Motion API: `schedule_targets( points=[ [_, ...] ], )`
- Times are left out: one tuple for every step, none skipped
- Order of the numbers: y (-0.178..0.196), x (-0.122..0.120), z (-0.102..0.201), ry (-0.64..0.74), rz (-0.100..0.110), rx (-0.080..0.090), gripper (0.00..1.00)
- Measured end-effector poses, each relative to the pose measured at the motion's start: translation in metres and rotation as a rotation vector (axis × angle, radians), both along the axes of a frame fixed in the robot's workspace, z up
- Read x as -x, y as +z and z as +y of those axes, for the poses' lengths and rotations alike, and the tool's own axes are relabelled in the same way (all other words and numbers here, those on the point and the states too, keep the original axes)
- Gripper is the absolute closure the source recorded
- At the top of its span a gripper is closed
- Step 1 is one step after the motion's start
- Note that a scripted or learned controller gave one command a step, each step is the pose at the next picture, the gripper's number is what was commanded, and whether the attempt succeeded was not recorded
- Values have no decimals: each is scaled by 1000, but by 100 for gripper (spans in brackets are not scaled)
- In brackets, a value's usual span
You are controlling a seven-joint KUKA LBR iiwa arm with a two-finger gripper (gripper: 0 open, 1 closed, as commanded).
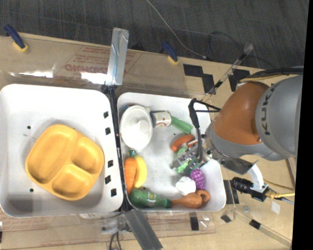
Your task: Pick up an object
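Hangs low over the right bin (159,165), arm (242,122) reaching in from the right, gripper (189,158) down among the toys near the bin's right wall. Cannot tell whether clenched or released: too small and cluttered there. Shows a small green-and-grey thing (181,163) right at the gripper, hard to make out, held or not unclear.

Lying close by in the same bin: purple grapes (197,177) just below the gripper, a white lump (185,186) touching them, an orange-red piece (180,142) just above. Along the lower wall, a green bottle (149,199) end to end with a brown gourd (194,199). By the left wall, a carrot (129,171) beside a banana (141,171), and above them a white bowl (135,127) with a small cup (161,118) next to it.

Holds, in the left bin (9,133), a yellow divided plate (64,161), well apart from the gripper.
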State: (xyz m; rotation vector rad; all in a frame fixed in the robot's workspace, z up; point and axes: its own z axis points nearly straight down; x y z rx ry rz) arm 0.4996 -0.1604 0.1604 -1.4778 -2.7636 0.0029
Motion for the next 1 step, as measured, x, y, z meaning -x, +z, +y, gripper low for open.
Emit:
schedule_targets(
  points=[
    [91, -16, 50, 66, -16, 2, 100]
  ],
)
